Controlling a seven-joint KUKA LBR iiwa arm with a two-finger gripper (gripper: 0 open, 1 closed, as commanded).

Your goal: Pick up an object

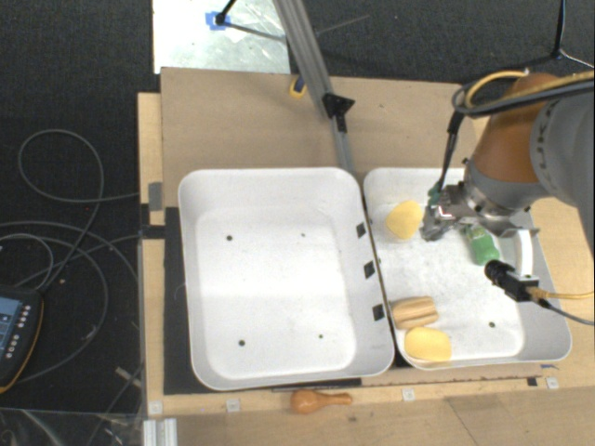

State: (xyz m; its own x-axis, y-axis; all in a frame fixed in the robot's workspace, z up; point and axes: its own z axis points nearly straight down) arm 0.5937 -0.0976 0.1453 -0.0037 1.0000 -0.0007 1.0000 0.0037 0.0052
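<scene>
Gripper [435, 223] low in right bin [548, 337], yellow round object [403, 220] just left of jaws, not between them (jaw state: cannot tell). Green object [482, 246] beside wrist.

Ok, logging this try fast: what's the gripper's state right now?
Gripper: cannot tell; it sits low in the right bin, beside the round yellow object.

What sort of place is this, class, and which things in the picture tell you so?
Probably a robotics lab test bench: a robot arm reaches over two white bins, small items like a green object lie in one, and loose cables trail over the floor.
</scene>
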